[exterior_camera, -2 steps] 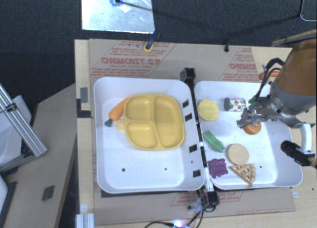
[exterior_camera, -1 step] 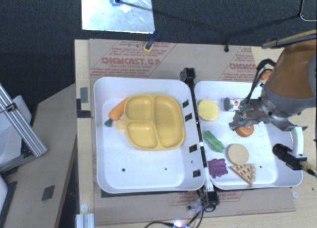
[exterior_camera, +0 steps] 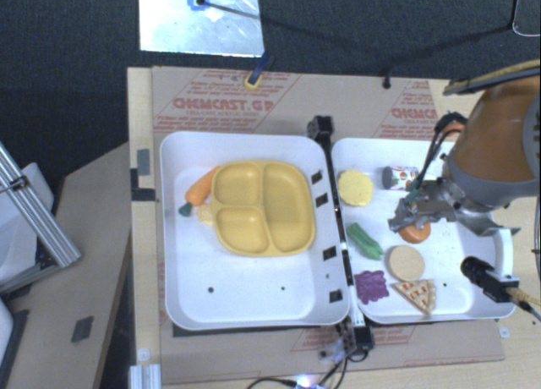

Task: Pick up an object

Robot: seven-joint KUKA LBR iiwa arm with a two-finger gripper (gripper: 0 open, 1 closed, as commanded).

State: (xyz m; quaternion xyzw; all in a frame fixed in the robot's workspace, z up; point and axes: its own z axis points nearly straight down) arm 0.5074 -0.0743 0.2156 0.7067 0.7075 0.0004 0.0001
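My gripper [exterior_camera: 412, 215] hangs low over the middle of the right bin [exterior_camera: 461, 307], directly above an orange round piece [exterior_camera: 415, 232] that peeks out beneath it. Around it lie a yellow disc [exterior_camera: 355, 187], a small can [exterior_camera: 397, 178] on its side, a green pickle [exterior_camera: 365, 240], a tan round cookie [exterior_camera: 406, 262], a purple bunch [exterior_camera: 371, 285] and a pizza slice [exterior_camera: 417, 295]. I cannot make out any contact between the gripper and the orange piece.
The left bin [exterior_camera: 182, 294] holds a yellow divided plate [exterior_camera: 258, 208] with a carrot [exterior_camera: 199, 188] against its left edge. The grey arm with its orange band [exterior_camera: 503, 138] fills the right bin's far right side. A black clip rail [exterior_camera: 334, 210] separates the bins.
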